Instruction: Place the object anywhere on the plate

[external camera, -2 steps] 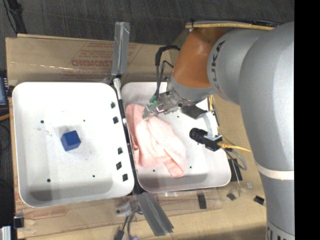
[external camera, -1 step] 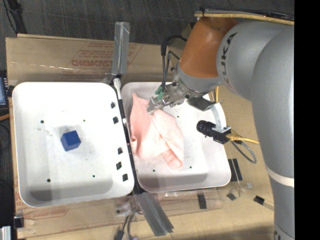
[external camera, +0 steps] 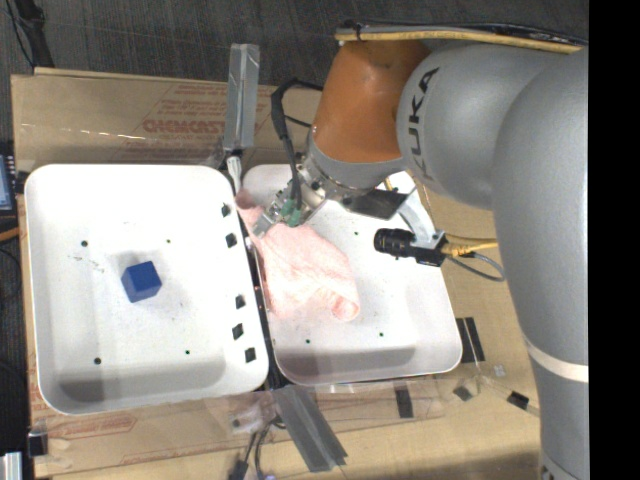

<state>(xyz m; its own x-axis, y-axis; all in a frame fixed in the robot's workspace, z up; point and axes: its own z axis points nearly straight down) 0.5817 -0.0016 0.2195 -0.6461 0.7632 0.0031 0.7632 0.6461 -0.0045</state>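
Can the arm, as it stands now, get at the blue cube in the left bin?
Probably yes: the blue cube lies alone in the left bin with nothing over it, though the gripper hangs over the right bin, beside the pink cloth.

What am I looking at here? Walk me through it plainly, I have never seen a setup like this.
This is one picture from a camera fixed above a bench, looking down at a slant. The big grey machine with the orange band is a robot arm reaching in from the right. Its gripper sits low over the right bin, at the bin's upper left corner; I cannot tell whether it is open or shut. Just below it a pink crumpled cloth lies in that bin, and the gripper's tip meets the cloth's upper edge. The left bin holds a small blue cube. I cannot make out a plate.
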